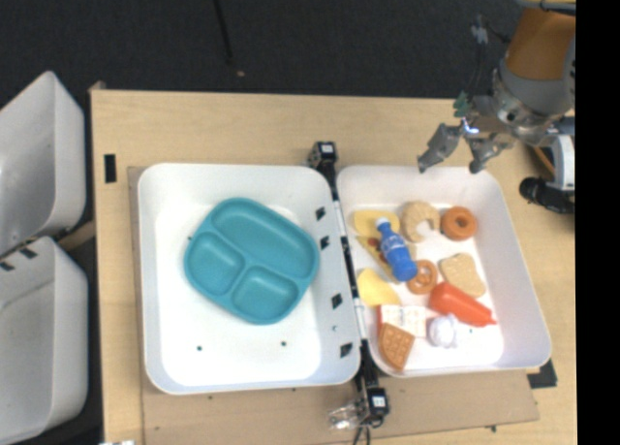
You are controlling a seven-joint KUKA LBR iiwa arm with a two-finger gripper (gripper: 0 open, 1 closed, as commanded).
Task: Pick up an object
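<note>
The right bin (513, 249) holds several toy foods: a blue bottle (394, 249), a beige bun (418, 219), a brown doughnut (459, 223), a small pretzel ring (422, 276), a toast slice (462, 273), an orange carrot (462, 305), a yellow piece (377, 288), a waffle wedge (395, 344) and a white ball (442, 332). My gripper (455, 154) hangs above the bin's far edge, its two fingers spread open with nothing between them.
The left bin (160, 336) carries a teal divided plate (252, 259). A black clip (323, 153) sits at the far end of the seam between the bins. White shapes (34, 230) stand off the bench's left side.
</note>
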